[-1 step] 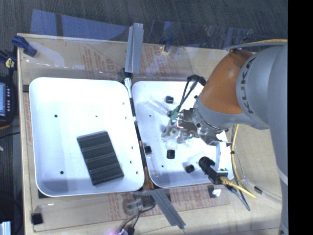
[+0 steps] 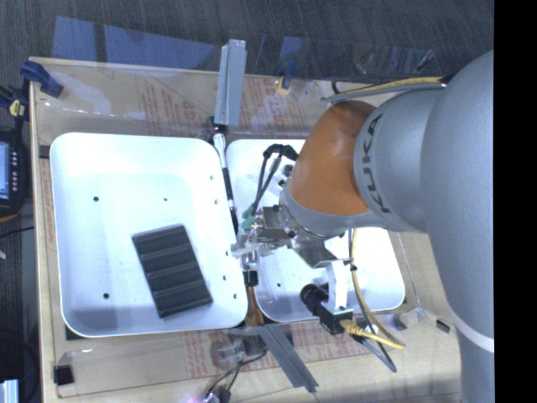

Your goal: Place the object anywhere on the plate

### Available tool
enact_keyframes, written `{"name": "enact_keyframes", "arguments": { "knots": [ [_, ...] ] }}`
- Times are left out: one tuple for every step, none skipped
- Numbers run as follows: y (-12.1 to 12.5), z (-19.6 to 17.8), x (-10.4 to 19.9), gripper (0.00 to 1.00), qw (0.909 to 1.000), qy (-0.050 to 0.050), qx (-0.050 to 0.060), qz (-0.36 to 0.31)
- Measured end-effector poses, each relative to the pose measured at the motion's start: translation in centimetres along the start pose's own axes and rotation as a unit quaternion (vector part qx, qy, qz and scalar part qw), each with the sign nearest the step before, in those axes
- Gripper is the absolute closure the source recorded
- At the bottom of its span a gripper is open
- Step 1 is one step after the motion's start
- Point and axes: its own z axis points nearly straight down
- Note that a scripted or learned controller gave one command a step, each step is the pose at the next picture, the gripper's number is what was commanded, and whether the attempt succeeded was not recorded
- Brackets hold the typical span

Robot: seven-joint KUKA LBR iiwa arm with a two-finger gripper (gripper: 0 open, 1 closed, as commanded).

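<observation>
So in the camera view the grey arm [image 2: 403, 166] is hanging over the right bin [image 2: 386, 296], and its jaws [image 2: 252, 246] are sitting low at the bin's 9 o'clock edge, right by the divider. Can't tell how wide they're standing or if they're gripping anything. The dark ridged plate [image 2: 172, 270] is lying tilted in the left bin [image 2: 92, 166], toward 6 o'clock. Both bins are resting on a wooden surface [image 2: 126, 91] with dark carpet [image 2: 252, 7] running past 12 o'clock.

Both bins [image 2: 75, 225] are white; the ribbed plate [image 2: 172, 270] is dark grey; the arm [image 2: 419, 166] is grey with an orange band [image 2: 331, 162].
</observation>
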Motion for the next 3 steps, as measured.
{"name": "enact_keyframes", "arguments": {
  "knots": [
    [-0.3,-1.8,8.8,1.0,0.9984,-0.001,0.001,0.056],
    [-0.6,5.2,16.6,1.0,0.9804,-0.001,0.002,-0.197],
    [5.0,-1.1,11.2,1.0,0.9574,-0.001,-0.001,-0.289]
  ]
}}
